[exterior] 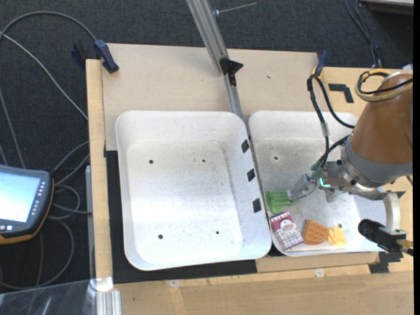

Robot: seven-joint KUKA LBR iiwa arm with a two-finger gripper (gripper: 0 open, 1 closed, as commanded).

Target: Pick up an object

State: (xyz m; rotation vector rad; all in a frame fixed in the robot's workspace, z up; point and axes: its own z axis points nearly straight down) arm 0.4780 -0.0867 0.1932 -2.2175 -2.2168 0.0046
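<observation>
The gripper point(303, 190) is lowered just right of a green object point(278, 199), presumably the target. Whether it is open cannot be told (blurred). A maroon packet point(286, 230) lies below.

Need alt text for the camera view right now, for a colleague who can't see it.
The gripper reaches from the right into the right bin, at a green object. Nearer the front wall lie a maroon packet, an orange piece and a yellow piece.

A robotics lab: wooden bench point(164, 77), loose cables point(39, 25), teach pendant point(20, 202).
</observation>
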